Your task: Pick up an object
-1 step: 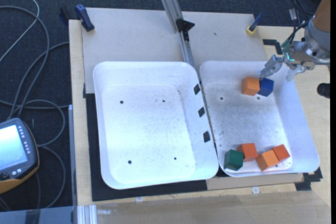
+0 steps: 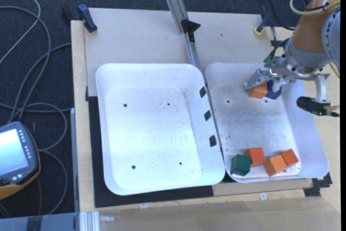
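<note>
Pale wooden bench (image 2: 140, 35) on dark carpet, bearing two shallow white bins. Right bin (image 2: 254, 127): an orange block (image 2: 258, 91) and a blue block (image 2: 273, 92) at its far end, both under the gripper (image 2: 265, 82); the orange block sits between the fingers, apparently clamped. Near edge: green cube (image 2: 240, 164), three orange blocks (image 2: 273, 159) clustered beside it. Left bin (image 2: 151, 127) speckled. Handheld pendant (image 2: 13, 157) at left, cables on floor.
</note>
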You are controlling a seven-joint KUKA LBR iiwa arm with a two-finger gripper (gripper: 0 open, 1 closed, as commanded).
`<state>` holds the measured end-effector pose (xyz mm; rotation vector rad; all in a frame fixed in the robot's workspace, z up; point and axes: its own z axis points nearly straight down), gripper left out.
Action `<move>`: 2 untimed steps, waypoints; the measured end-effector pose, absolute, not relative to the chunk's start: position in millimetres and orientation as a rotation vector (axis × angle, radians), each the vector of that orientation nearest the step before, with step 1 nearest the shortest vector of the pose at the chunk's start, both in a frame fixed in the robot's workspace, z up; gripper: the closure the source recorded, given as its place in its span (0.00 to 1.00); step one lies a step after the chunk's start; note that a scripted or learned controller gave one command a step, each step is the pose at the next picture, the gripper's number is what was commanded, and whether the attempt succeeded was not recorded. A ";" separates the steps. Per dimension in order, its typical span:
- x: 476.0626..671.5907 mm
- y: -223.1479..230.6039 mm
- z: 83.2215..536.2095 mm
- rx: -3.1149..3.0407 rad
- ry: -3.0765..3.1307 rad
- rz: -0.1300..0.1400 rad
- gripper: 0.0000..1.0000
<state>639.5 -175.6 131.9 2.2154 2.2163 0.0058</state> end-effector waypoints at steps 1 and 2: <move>638.8 -159.8 118.0 2.221 2.219 0.002 0.00; 678.2 -156.4 99.2 2.216 2.223 0.003 0.00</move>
